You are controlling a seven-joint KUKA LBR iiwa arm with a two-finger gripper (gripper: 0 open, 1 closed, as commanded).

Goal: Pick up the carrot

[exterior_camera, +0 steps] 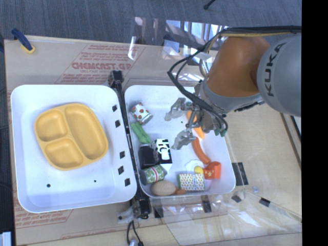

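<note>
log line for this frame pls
phase: reach | gripper: open, over right bin | carrot: in bin, beside the fingers, not gripped | yellow tray: left bin

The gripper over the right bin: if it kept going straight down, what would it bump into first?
Probably the carrot, lying just under the open gripper in the right bin; depth is hard to judge.

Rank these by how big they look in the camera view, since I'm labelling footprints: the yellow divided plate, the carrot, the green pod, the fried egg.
1. yellow divided plate, by far the largest.
2. carrot.
3. green pod, close to the carrot in length, so that order is unsure.
4. fried egg, smallest.
</note>
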